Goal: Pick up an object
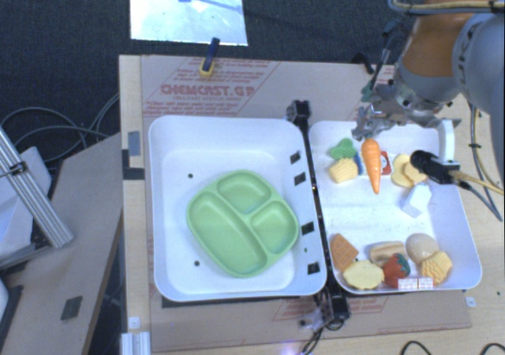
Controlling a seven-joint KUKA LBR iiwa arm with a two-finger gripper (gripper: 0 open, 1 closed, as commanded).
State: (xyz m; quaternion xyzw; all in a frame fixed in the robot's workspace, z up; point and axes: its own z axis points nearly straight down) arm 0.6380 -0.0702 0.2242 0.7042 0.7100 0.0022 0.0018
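The toy carrot (372,162) hangs upright above the right bin (465,243), its orange top pinched between the closed fingers of the gripper (368,134), so a slow, straight lift should keep it from slipping free.

open floor (371,207) between toy clusters

Divided plate (241,222) in left bin (170,188); toy food (371,162) in right bin (465,243).
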